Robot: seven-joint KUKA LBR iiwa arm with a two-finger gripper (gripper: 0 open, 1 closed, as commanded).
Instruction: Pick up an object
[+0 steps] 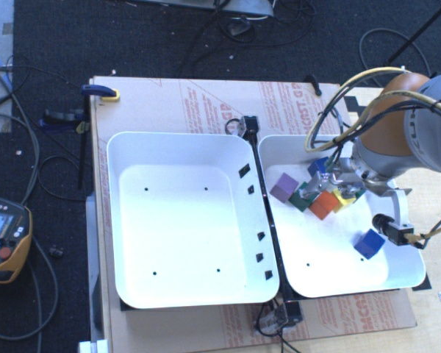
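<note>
The gripper (336,184) hovers over the orange block (323,206); its jaw state is unclear. The block looks light and rigid, best pinched across flat sides.

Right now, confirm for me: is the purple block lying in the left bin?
No. The purple block lies in the right bin, beside the green block and orange block.

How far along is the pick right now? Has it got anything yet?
Done: the arm has reached into the right bin, with the gripper low over the cluster of blocks. In hand: nothing clearly held; the orange block, purple block and blue block lie in the bin. Left: a confirmed grasp and the lift.
</note>
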